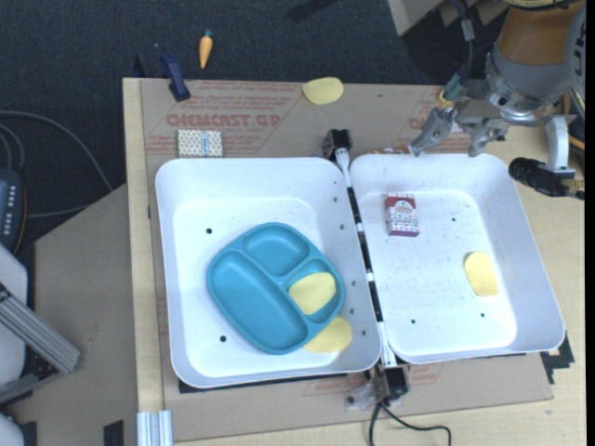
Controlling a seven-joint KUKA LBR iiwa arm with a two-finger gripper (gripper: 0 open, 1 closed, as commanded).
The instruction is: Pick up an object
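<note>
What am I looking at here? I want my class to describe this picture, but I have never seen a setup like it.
One camera looks down at a slant on a bench with two shallow white bins: a left bin and a right bin. The grey and orange machine at the upper right is a robot arm; its gripper hovers above the right bin's far rim with its fingers spread, holding nothing. The left bin holds a blue divided plate with a yellow piece on it and another beside it. The right bin holds a small red packet and a yellow piece.
</note>
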